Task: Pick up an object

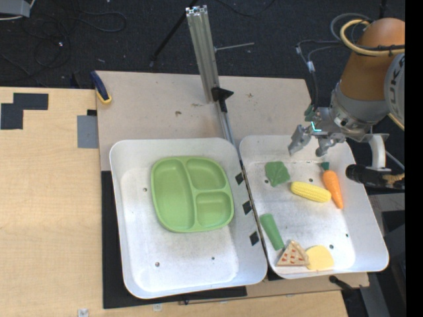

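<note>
My gripper [309, 145] hangs open above the far edge of the right bin [357, 243], nothing between its fingers. Below it in that bin lie a green leafy piece [277, 174], a yellow corn cob [310, 191] and an orange carrot [333, 187]. Nearer the front lie a green pod [271, 231], a pizza slice [293, 255] and a yellow cheese piece [320, 257]. The carrot is the closest object to the gripper, just to its lower right.
The left bin [132, 243] holds a green divided plate [192, 194]. An upright aluminium post [205, 55] stands behind the bins, near their shared edge. A wooden bench top [46, 203] lies to the left.
</note>
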`<action>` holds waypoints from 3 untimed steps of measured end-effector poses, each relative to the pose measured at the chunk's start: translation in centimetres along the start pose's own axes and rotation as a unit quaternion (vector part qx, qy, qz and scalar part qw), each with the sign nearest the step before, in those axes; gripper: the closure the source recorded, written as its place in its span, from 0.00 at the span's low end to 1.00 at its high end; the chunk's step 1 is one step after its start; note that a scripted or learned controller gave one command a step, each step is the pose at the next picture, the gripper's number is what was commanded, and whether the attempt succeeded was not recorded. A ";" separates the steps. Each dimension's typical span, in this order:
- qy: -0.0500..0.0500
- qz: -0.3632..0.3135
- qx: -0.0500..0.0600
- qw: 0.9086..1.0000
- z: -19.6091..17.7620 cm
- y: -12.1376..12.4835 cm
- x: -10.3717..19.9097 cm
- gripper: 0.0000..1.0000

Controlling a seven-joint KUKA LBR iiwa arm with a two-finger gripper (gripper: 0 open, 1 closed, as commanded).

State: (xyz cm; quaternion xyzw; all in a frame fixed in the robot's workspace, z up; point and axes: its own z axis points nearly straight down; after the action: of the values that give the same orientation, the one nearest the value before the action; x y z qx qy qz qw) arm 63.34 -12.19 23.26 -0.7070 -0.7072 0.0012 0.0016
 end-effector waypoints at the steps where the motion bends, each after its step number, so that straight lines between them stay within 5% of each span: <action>1: 0.000 0.000 -0.002 1.000 -0.2 0.1 0.0 0.00; 3: 0.000 0.001 0.001 1.000 9.1 -0.1 -1.1 0.00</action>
State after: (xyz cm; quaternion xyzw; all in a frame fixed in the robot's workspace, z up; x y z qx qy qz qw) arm 63.22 -13.33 14.11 -0.7074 -0.7068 0.0022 0.0024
